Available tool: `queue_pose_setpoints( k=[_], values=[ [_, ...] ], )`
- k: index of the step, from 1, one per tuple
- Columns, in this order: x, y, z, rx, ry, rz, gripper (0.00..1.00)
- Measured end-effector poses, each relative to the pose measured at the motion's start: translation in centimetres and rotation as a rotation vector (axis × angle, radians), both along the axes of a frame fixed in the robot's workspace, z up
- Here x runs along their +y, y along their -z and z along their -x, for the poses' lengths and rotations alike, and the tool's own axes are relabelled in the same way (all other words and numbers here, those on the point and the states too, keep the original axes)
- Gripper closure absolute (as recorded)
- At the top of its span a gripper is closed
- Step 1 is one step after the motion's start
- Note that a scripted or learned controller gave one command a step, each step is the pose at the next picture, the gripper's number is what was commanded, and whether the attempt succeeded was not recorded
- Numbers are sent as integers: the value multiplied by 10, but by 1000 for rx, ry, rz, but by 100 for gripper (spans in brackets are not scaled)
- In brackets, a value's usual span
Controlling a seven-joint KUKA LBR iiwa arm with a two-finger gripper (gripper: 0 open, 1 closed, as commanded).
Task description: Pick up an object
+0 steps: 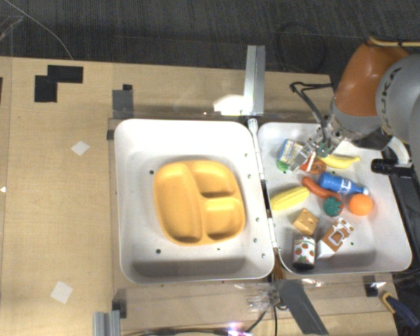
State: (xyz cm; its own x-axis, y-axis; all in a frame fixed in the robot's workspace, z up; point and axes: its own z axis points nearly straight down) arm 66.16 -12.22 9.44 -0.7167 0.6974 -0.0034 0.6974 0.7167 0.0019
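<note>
The right bin [388, 254] holds several small items: a blue and green packet [288, 152], a banana [339, 161], a red sausage shape [313, 185], a blue bottle [341, 184], an orange [361, 204], a green ball [332, 205], a yellow corn cob [289, 198], a tan block [306, 221], a patterned box [337, 234] and a small can [304, 252]. My gripper [317, 148] is low over the bin's far side, between the packet and the banana, with its tip among them. Nothing is seen lifted.
The left bin [133, 187] holds a yellow divided tray [198, 201]. A metal post [255, 82] stands behind the ridge between the bins. The grey arm with its orange band [364, 82] comes in from the upper right over the right bin's far corner.
</note>
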Motion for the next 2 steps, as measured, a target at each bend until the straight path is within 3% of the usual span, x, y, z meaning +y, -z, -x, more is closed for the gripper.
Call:
queue_pose_setpoints(
  k=[1, 2],
  values=[
    [37, -169, 44, -6, 235, -1, 100],
    [83, -92, 66, 8, 512, -1, 100]
  ],
)
